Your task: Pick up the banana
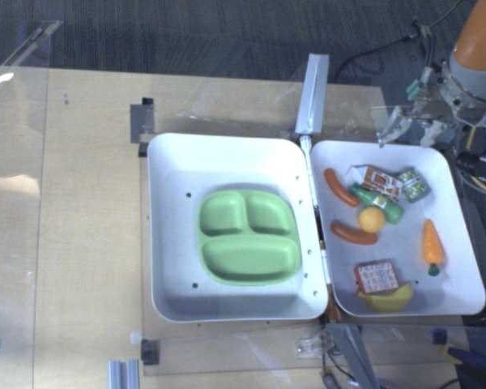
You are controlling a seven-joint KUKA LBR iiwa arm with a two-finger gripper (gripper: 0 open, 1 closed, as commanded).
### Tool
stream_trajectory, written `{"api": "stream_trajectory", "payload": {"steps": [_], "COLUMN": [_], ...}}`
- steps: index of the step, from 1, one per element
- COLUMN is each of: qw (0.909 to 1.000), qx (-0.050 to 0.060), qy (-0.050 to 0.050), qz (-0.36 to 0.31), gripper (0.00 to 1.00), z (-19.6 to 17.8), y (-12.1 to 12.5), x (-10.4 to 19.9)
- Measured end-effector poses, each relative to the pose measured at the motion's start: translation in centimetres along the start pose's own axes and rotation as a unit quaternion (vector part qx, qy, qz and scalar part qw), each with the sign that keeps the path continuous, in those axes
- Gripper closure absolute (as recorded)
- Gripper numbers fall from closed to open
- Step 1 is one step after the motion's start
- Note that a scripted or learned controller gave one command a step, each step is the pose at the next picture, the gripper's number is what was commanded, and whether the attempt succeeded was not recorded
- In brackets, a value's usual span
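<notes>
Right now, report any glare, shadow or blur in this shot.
Camera view: soft and slightly blurred overall; pale glare on the bench's left side; the banana sits in faint shadow near the right bin's front wall; the gripper is too blurred to read.

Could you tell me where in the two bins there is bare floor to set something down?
Left bin: only a strip around the green tray. Right bin: a patch between the carrot and the lower sausage. Crowded: the packets, orange and banana.
</notes>
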State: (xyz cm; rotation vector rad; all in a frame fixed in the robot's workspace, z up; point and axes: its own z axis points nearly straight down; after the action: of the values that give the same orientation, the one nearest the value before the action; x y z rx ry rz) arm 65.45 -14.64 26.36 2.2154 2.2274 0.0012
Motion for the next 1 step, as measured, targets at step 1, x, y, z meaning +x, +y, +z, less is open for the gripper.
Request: {"api": "stream_trajectory", "payload": {"steps": [1], "qw": [1.0], "qx": [-0.001], "qy": [0.0], "qz": [-0.003], "gripper": [0.0], "z": [11.85], "y": [0.71], "x": [5.03]}}
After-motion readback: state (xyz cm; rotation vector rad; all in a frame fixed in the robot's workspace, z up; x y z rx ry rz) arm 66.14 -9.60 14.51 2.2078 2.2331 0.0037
